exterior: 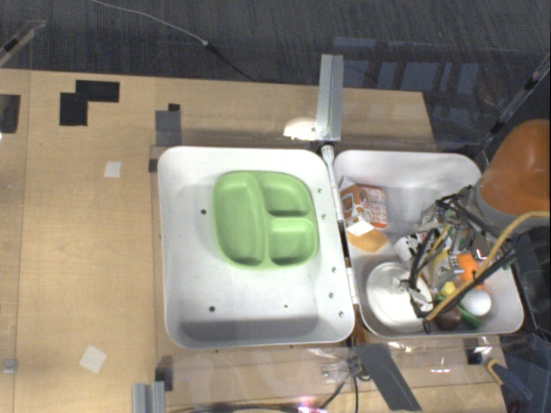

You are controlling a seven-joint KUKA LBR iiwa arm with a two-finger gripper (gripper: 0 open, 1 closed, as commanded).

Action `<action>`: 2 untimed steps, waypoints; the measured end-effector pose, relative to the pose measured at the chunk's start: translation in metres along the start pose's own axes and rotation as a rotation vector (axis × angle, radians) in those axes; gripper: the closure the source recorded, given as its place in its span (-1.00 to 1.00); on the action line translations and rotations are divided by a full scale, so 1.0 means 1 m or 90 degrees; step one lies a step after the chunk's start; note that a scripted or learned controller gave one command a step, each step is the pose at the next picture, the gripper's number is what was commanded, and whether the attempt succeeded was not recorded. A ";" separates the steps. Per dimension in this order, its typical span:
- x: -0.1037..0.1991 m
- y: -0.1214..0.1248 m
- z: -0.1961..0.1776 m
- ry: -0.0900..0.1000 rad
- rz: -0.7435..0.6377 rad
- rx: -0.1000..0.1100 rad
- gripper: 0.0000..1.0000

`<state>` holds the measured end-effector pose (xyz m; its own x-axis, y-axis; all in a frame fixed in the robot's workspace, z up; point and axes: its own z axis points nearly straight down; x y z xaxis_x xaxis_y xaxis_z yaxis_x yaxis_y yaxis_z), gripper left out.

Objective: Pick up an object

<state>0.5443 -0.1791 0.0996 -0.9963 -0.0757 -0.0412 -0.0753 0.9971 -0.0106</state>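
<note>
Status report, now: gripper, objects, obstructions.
Gripper low in the right bin, fingers hidden by cabling. Nothing seen held. White bowl, small carton and small items crowd it. Green divided tray alone in left bin.

matt green plastic tray (pixel 263 218), smooth white plastic bins (pixel 185 299), pale wooden bench (pixel 77 256).

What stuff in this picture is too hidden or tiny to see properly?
- Gripper: in the camera view, cables and the wrist cover its fingers, so whether it holds anything is unclear.
- Small objects in the right bin: piled together, partly under the arm, too small to name.
- Orange band: cut off by the right edge.
- Carton: print too small to read.
</note>
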 end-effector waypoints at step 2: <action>0.037 0.039 -0.002 -0.005 -0.010 0.008 -1.00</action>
<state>0.5046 -0.1434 0.0993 -0.9946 -0.0920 -0.0488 -0.0909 0.9956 -0.0239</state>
